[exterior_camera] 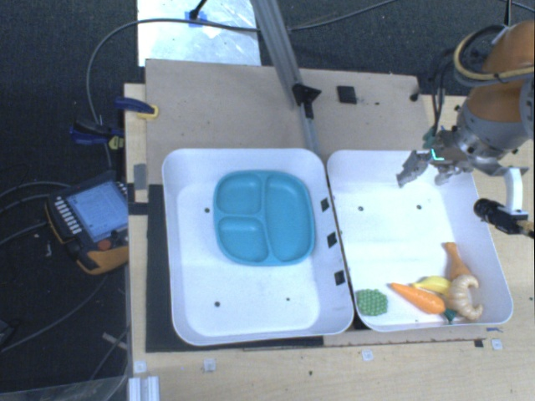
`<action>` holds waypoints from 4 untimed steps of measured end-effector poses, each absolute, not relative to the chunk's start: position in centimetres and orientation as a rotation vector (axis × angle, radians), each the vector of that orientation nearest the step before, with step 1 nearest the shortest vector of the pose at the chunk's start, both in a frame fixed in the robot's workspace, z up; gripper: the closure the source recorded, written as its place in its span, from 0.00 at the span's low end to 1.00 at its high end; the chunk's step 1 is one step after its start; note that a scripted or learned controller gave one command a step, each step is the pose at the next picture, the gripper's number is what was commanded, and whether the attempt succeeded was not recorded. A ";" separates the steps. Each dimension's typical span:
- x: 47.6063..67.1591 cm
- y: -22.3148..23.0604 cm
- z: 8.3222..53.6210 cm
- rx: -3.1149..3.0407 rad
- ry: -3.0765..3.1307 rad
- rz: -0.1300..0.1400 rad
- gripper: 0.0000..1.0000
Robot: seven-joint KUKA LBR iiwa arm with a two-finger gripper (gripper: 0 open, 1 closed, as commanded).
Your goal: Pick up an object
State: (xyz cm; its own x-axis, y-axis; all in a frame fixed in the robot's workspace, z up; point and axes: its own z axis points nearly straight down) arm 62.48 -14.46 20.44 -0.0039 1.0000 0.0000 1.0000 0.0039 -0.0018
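Note:
A heap of toy food lies in the near right corner of the right bin (393, 241): an orange carrot (415, 297), a yellow piece (433, 284), a beige curved piece (466, 294), a brown-orange piece (456, 261) and a green bumpy piece (372, 302) a little to the left. My gripper (415, 170) hangs over the far part of the right bin, well away from the heap. Nothing shows between its fingers.
The left bin (192, 291) holds a blue divided plate (264, 217). A grey pole (280, 44) slants across the back of the bench. A handheld pendant (90, 220) and cables lie on the floor at the left.

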 end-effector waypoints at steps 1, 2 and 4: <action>62.6 -14.5 20.6 -2.218 -2.228 -0.002 0.00; 63.5 -14.2 16.0 -2.214 -2.230 0.001 0.00; 63.5 -13.2 8.5 -2.216 -2.231 -0.001 0.00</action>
State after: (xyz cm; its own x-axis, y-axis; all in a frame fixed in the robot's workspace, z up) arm 63.51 -13.19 8.46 -0.0067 1.0000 -0.0014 1.0000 0.0067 0.0020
